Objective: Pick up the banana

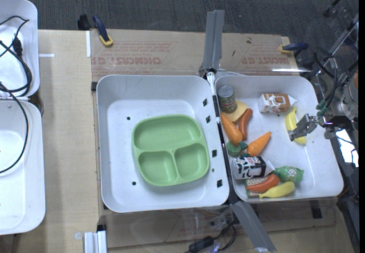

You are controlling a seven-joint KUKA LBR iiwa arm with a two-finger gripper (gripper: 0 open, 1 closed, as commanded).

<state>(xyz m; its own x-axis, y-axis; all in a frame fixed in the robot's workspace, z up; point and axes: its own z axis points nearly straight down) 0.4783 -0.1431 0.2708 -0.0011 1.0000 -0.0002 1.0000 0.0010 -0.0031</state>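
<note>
Reaching in from the right, the grey arm [342, 110] comes over the rim of the right bin [326, 145], its gripper [300, 130] angled down toward the left. The fingers are spread a little and sit right at the banana [292, 125], but I cannot tell whether the fruit is actually between them.

Taking the banana as the landmark: it lies near the right bin's right wall, just below and right of the small orange-and-white carton [275, 102]. Bare white floor opens between it and the right wall, and more below it toward the near rim. Far to its left is the left bin [111, 143], holding the green divided plate [170, 149] with its 3 compartments. Nearer on the left, crowded along the wall between the 2 bins, are a can [226, 98], a yellow wedge [242, 110], a red sausage-shaped piece [246, 121] and 2 carrots [230, 127] [258, 143]. Below and left of the banana sit a black-and-white carton [248, 167], a green vegetable [291, 174], a red pepper [265, 182] and a long yellow piece [278, 190] against the near rim.
</note>
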